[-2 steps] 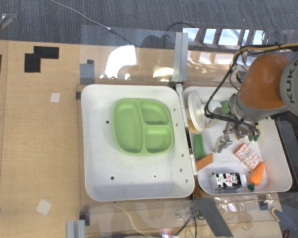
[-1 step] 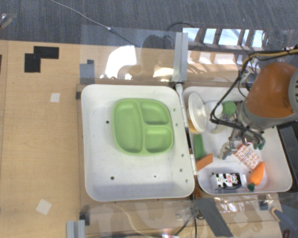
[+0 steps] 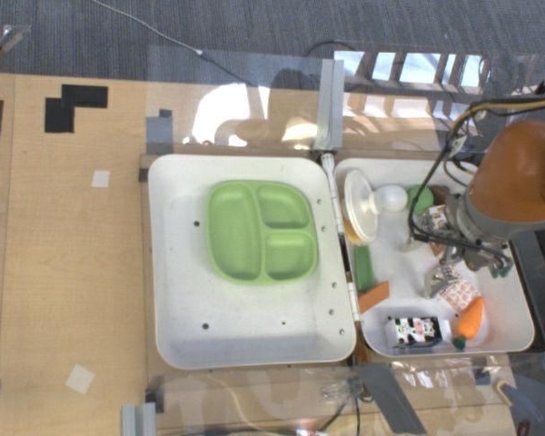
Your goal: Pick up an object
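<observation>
Left bin (image 3: 177, 334): holds one green divided plate (image 3: 261, 231), three compartments, lying flat near the middle. Nothing else visible in it.

Right bin (image 3: 518, 339): holds the clutter from which an object is to be picked.
- White bowl-like dish (image 3: 361, 207), tipped on edge against the wall shared with the left bin.
- White rounded item (image 3: 392, 198), just beside the dish.
- Green block (image 3: 362, 265) along the shared wall, with an orange wedge (image 3: 373, 296) touching its near end.
- Small black-and-white carton (image 3: 412, 331), lying flat near the front rim.
- Orange carrot-shaped toy (image 3: 470, 319), beside the carton at the front right.
- Red-and-white patterned packet (image 3: 457, 292), just above the carrot toy.
- Green item (image 3: 424, 203), partly hidden behind cables at the back.

Arm (image 3: 518, 175): reaches in from the right, orange band over the back right part of the right bin. Tool (image 3: 454, 263): low over the right bin, directly above or touching the patterned packet; contact cannot be judged.

Tool state: cannot tell; the wrist and cables mask it.

Progress, as a judgement: the approach is made, the tool standing among the objects near the packet. No item is seen lifted clear of the bin floor; all appear to rest in place. Securing an object and raising it are left to do.
</observation>
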You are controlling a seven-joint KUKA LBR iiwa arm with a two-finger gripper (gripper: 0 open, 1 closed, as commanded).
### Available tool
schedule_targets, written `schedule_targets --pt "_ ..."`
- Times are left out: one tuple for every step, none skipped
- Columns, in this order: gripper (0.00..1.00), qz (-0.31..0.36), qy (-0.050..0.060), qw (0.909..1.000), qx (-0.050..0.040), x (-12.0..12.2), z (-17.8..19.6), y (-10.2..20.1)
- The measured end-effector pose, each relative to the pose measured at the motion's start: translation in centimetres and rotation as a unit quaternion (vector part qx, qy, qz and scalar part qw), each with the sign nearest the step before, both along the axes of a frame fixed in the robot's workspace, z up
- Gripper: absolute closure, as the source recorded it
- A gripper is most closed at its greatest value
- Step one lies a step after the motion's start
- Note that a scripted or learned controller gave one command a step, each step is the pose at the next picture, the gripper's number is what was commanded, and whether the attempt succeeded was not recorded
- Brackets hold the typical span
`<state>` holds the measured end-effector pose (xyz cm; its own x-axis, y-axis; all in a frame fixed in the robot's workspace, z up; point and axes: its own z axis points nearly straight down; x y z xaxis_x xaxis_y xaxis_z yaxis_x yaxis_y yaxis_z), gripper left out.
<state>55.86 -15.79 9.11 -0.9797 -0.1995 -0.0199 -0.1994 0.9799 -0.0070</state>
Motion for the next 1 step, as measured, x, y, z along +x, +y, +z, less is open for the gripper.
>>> schedule_targets --pt "0.00 -0.075 0.004 0.9972 0.0024 8.14 -0.28 -0.47"
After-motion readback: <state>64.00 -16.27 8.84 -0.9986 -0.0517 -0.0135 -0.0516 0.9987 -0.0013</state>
